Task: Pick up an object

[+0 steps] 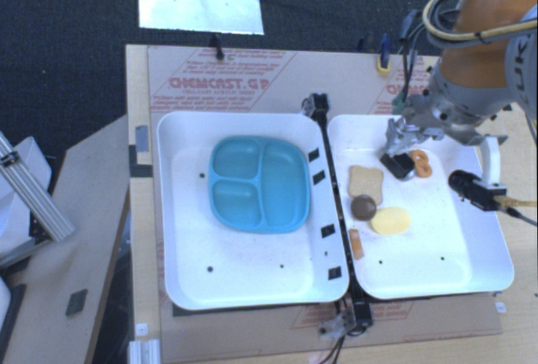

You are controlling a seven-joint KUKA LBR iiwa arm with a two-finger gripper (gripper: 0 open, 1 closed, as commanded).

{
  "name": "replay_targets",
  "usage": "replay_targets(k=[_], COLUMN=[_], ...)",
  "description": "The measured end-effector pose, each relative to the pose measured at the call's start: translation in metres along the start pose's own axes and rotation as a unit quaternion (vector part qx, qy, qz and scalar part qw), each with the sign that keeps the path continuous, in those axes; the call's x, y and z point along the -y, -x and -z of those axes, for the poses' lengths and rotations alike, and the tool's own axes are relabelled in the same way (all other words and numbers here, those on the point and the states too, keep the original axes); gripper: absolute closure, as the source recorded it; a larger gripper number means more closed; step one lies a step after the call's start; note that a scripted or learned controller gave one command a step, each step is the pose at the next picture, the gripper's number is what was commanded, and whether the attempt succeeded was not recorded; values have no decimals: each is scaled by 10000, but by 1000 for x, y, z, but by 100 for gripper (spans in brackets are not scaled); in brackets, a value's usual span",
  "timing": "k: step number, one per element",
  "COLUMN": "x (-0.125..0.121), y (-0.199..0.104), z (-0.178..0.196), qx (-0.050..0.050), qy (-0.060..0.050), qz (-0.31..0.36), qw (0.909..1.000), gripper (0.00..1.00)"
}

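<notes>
The gripper hangs low over the upper part of the right bin, on the grey arm reaching in from the right. Right beside its tip on the right lies a small orange ring-shaped piece; I cannot tell whether they touch. Just left and below it is a tan toast slice. Under the toast sit a brown ball and a pale yellow oval piece. A small orange stick lies by the bin's left wall.
A blue divided plate lies in the left bin. A black divider with clips runs between the bins. A black fitting with a cable sits at the right bin's right side.
</notes>
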State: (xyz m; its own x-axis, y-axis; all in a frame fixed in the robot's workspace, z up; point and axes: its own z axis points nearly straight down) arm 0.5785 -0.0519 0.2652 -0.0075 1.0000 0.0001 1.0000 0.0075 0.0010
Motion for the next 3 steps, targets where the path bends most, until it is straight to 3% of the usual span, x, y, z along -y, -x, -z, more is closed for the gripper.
replay_targets(k=[3], x=[29], y=[-155], z=[-45], qx=[-4], qy=[-5], qz=[2], qw=[10000], gripper=[100])
